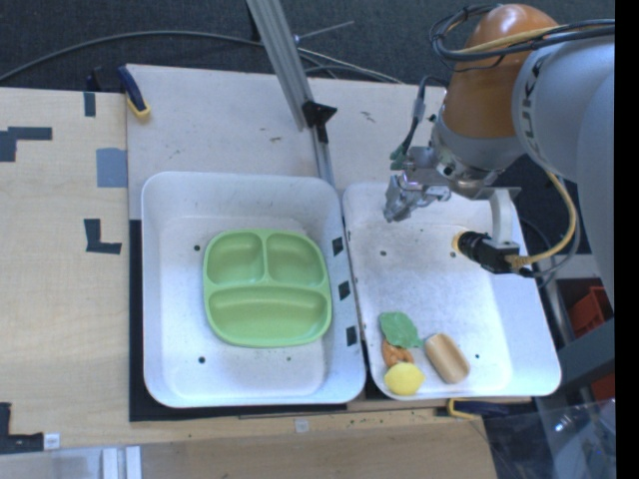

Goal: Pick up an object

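Camera view, from above and at a slant. I see two shallow white bins side by side on the bench. The left bin point(165, 267) holds a light green divided plate point(267, 287), lying flat with two small compartments toward the far side and one long compartment toward the near side.

The right bin point(519, 337) holds the candidate objects for picking, all gathered in its near-left corner. There I make out a yellow lemon-like piece point(403, 378) against the near wall; a tan, bread-roll-shaped piece point(446, 357) just to its right, lying at an angle; and a small orange carrot-like piece point(396, 352) with a green leaf point(399, 327) lying over its far end. The four sit close together, touching or nearly so; I cannot tell exactly which ones touch.

The arm point(539, 88) enters from the right, its orange band uppermost. The gripper point(399, 206) hangs over the far-left corner of the right bin, well apart from the cluster of objects. Its fingers point downward and appear close together, with only a narrow gap at most, though at this size I cannot judge the gap with certainty. I see nothing between them. Whether the tips touch the bin floor I cannot tell.

A black-and-yellow cable fitting point(484, 251) lies beside the arm over the bin's right half.
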Robot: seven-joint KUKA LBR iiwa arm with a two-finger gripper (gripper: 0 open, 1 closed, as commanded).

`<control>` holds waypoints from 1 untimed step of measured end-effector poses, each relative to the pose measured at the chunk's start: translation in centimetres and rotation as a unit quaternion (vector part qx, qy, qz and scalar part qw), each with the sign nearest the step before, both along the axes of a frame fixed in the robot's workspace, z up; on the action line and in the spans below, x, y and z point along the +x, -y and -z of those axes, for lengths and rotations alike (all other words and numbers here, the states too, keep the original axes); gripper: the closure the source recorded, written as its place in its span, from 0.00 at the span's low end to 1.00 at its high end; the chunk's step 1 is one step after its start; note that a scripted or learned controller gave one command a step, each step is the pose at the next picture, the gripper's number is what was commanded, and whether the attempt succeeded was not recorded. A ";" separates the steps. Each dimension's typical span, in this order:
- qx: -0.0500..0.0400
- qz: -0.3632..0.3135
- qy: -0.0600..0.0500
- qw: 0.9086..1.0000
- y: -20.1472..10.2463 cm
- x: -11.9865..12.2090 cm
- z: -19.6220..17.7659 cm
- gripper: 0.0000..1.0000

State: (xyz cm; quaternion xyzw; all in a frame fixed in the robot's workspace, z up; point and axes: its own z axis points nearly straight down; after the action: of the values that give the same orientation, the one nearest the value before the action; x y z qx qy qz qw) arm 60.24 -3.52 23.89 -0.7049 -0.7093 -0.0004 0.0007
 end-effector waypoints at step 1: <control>0.000 -0.001 0.000 1.000 -5.6 -0.3 -0.7 1.00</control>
State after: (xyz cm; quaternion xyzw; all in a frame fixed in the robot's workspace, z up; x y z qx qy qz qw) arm 59.95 2.08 24.57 -0.7042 -0.7100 -0.0003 0.0010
